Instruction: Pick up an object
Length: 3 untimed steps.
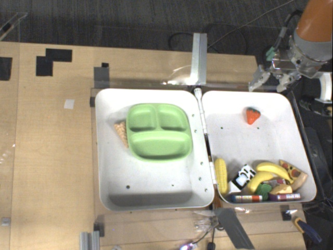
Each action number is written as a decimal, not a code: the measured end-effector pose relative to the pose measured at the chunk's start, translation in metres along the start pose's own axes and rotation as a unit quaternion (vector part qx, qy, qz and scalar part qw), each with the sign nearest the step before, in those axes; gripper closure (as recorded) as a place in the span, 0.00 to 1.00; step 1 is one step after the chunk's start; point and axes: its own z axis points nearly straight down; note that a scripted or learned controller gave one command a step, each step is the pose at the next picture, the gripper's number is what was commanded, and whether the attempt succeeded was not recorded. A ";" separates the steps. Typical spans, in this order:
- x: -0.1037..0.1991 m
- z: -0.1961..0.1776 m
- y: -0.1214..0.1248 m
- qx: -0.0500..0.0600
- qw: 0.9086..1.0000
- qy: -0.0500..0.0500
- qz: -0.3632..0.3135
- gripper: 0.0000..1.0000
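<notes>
Metal claw (271,79) hangs at about 1 o'clock in the scene, just past the far rim of the right bin (229,100), on a grey arm (312,46) with an orange band. Its 2 pale fingers are spread apart with nothing between them.

2 shallow white plastic bins with rounded corners sit side by side on a pale wooden bench (47,155). The left bin (106,186) holds a smooth green plate (157,130), a rounded rectangle split into 3 compartments, near the bin's middle. A tan, grainy-looking piece (121,133) pokes out from under the plate's 9 o'clock edge.

In the right bin, a small orange strawberry-shaped toy (252,115) lies alone toward 12 o'clock, well apart from the rest. A cluster is heaped along the 6 o'clock wall: a bumpy yellow corn cob (221,175) at the left, a black-and-white blocky object (242,177) beside it, curved glossy yellow bananas (268,173), a wedge like a pizza slice (294,172) at the right, and slim marker-like sticks (263,197) lying along the rim.

A narrow metal post (199,59) stands at 12 o'clock between the bins.
</notes>
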 end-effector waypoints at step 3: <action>0.013 0.018 -0.043 -0.001 0.996 0.000 -0.089 0.00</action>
